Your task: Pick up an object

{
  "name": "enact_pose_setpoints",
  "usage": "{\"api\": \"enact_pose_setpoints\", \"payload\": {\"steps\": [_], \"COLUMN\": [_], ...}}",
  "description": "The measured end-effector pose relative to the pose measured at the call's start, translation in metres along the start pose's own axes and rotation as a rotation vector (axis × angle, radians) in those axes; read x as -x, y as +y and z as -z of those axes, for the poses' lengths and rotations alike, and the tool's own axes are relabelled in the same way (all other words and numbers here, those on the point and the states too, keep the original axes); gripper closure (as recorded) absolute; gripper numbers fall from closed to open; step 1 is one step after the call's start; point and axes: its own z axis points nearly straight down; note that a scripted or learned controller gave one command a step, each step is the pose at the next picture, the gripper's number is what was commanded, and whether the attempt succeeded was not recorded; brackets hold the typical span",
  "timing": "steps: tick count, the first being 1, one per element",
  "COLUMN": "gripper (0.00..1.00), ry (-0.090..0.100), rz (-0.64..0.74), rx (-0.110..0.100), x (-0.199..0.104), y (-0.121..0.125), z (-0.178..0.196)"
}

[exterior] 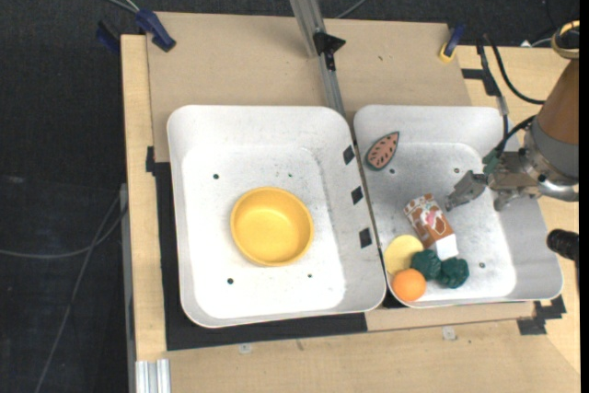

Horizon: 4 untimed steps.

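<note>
The gripper point(467, 190) hangs over the right bin point(479, 120), its dark fingers point(463, 191) pointing left toward the cluttered lower corner; whether they are spread or pressed together I cannot tell at this size, but nothing shows between them. Nearest to it lies the small brown-and-white carton point(431, 221), near the fingertips and tilted on the bin floor, which looks the likeliest thing to pick. Just below sit a yellow ball point(401, 252), an orange ball point(409, 285) and two dark green pompoms point(441, 268), all crowded together and touching or nearly so. That crowding is the risk: a descent slightly off could nudge the carton into the balls, pinch two things at once, or send a round one rolling away. The leaf-shaped toy point(382, 149) lies apart near the bin's upper left, and the yellow bowl point(271, 225) sits alone in the left bin point(248, 120)
</note>
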Motion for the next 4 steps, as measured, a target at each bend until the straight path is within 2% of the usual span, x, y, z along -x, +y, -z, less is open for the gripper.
{"api": "enact_pose_setpoints", "payload": {"steps": [1, 2, 3, 4], "gripper": [0.00, 0.00, 1.00, 1.00], "ry": [0.002, 0.003, 0.003, -0.007], "rz": [-0.001, -0.002, -0.002, 0.000], "rx": [-0.008, -0.007, -0.001, 0.015], "x": [-0.004, -0.005, -0.006, -0.006], "y": [0.003, 0.001, 0.003, -0.002], "z": [-0.064, -0.105, -0.091, -0.027]}}
